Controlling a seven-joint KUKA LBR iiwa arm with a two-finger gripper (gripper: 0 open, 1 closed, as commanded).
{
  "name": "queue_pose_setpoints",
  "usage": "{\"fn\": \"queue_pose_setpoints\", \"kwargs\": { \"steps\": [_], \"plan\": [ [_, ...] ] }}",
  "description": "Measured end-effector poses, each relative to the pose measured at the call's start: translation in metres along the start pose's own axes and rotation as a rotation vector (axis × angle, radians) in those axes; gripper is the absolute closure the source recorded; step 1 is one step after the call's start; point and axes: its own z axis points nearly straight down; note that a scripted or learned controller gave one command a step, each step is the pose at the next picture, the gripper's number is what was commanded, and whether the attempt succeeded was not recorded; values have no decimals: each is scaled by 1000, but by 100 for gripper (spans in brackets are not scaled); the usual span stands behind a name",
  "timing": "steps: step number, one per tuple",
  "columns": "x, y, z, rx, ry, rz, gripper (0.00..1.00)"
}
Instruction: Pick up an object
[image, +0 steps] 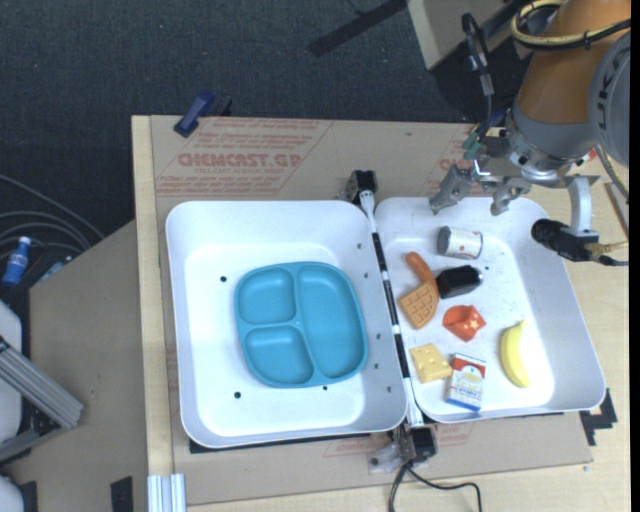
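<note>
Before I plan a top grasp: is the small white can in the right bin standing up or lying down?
Lying down. The white can rests on its side in the right bin, its round end facing left.

Arm (575, 70): cut off by top and right picture edges.
Small carton (465, 384): printed face too small to read.
Cables (40, 215): run off left edge.

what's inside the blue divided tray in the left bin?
Nothing shows in the blue tray: its three compartments look bare. It lies flat in the left bin, so the bin floor beneath it is covered.
</note>
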Motion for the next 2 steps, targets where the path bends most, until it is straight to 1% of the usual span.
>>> {"fn": "queue_pose_setpoints", "kwargs": {
  "steps": [1,2],
  "plan": [
    [-9,18,130,-4,-2,0,0],
    [-8,18,119,-5,-2,0,100]
  ]
}}
